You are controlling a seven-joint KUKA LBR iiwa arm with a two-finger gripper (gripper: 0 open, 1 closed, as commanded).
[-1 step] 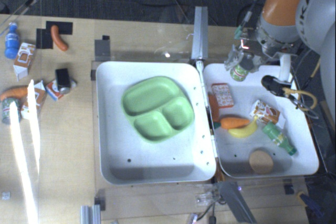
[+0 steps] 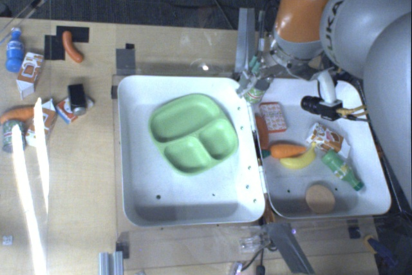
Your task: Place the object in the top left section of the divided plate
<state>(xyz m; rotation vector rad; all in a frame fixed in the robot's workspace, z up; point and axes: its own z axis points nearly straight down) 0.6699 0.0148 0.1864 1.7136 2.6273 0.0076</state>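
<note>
Arm (image 2: 367,29) cut off by the top and right edges. End effector (image 2: 252,88) too small and blurred to tell whether anything sat between the fingers. Right bin (image 2: 380,199) hidden along its upper part by the arm. Hot dog (image 2: 261,131) partly masked by the wall between the bins. Print on the red card (image 2: 273,117) and on the snack packet (image 2: 322,137) too blurred to read. Banana (image 2: 297,162) partly covered by the carrot (image 2: 288,151). Small cartons (image 2: 29,71) on the bench (image 2: 77,190) at left too blurred to identify. Item at the left edge (image 2: 8,137) cropped. Fittings (image 2: 257,245) below the bins indistinct.
</note>
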